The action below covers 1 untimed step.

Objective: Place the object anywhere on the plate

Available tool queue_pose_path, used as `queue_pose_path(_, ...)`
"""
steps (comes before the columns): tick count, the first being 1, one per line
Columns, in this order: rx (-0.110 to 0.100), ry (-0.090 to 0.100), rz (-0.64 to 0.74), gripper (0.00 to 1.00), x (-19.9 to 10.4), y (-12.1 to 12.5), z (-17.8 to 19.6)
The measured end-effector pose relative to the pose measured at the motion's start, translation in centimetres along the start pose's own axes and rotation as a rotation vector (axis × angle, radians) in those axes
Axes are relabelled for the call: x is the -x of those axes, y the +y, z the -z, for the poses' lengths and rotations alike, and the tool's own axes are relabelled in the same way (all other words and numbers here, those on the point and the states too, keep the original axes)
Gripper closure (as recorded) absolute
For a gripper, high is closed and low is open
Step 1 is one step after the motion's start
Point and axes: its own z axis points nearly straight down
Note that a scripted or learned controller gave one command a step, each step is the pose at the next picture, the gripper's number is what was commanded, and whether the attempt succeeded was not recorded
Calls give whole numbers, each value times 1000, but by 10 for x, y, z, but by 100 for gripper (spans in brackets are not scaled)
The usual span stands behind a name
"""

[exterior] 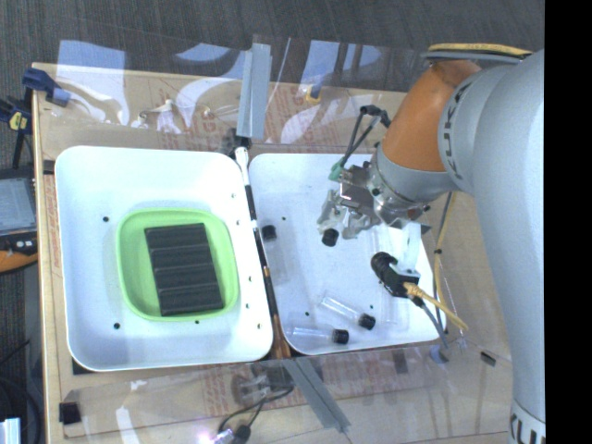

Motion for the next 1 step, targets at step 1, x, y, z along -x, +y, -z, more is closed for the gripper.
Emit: queue_pose_path(1, 0, -3, 31, 100, -89, -64, 8)
